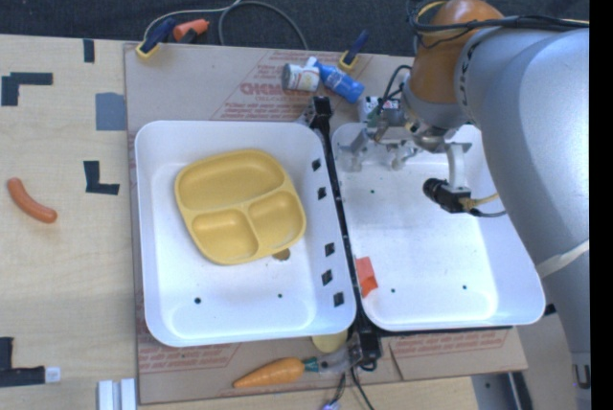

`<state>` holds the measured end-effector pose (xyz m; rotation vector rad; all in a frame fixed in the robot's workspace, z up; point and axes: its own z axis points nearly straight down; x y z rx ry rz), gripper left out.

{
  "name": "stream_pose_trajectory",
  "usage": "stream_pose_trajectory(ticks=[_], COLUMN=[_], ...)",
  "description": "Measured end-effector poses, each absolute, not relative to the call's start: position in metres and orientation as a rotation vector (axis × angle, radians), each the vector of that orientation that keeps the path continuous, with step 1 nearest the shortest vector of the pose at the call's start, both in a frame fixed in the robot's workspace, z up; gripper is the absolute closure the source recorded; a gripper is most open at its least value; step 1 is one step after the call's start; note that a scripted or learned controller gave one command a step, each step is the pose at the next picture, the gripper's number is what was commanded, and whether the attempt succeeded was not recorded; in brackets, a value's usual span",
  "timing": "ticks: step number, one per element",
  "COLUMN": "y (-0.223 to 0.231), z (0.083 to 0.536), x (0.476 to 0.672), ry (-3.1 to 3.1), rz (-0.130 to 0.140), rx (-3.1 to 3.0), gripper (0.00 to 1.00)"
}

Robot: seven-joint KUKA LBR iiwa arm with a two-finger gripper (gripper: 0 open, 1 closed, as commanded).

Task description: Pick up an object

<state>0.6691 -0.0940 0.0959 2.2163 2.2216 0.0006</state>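
Carrot (271, 373) sits nearest, on the counter (57, 303) edge. Left bin (158, 303) holds a yellow divided plate (239, 204); right bin (431, 303) looks bare but for the gripper (378, 145) low at its far-left corner. Jaws: cannot tell. Seems mid-search, nothing held; next it needs a target, probably the plate.

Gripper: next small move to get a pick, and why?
Probably translate left across the divider. The gripper sits at the far edge of the right bin, while the only clear pick candidate, the yellow divided plate, lies in the left bin. Then descend on the plate's rim.
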Motion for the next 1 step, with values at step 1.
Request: stream_pose_trajectory(ticks=[1], y=[-0.0936], z=[0.1058], x=[0.6692], ry=[2.223], rz=[0.001], rx=[2.216], gripper=[1.0])
